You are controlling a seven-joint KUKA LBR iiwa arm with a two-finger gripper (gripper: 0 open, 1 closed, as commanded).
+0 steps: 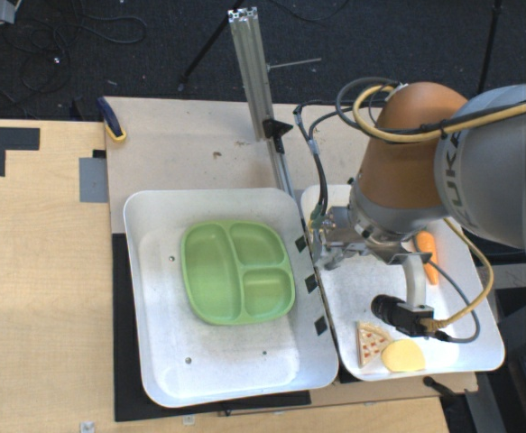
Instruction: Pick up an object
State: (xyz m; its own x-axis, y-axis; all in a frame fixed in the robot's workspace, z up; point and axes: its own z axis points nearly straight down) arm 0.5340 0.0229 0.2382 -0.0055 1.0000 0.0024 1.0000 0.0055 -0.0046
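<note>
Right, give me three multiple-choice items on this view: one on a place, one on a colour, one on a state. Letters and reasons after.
1. Where does the divided plate lie?
A. In the left bin
B. In the right bin
C. On the bare bench outside both bins

2. What colour is the divided plate?
A. Red
B. Green
C. Blue

3. How does the pizza slice lie?
A. Stacked on the divided plate
B. Hanging in the air above the bench
C. Flat on the right bin's floor, next to the yellow piece

Answers:
1 A, the plate sits on the floor of the left bin.
2 B, it is light green all over.
3 C, the slice lies flat near the right bin's front edge, with the yellow piece beside it.
</note>
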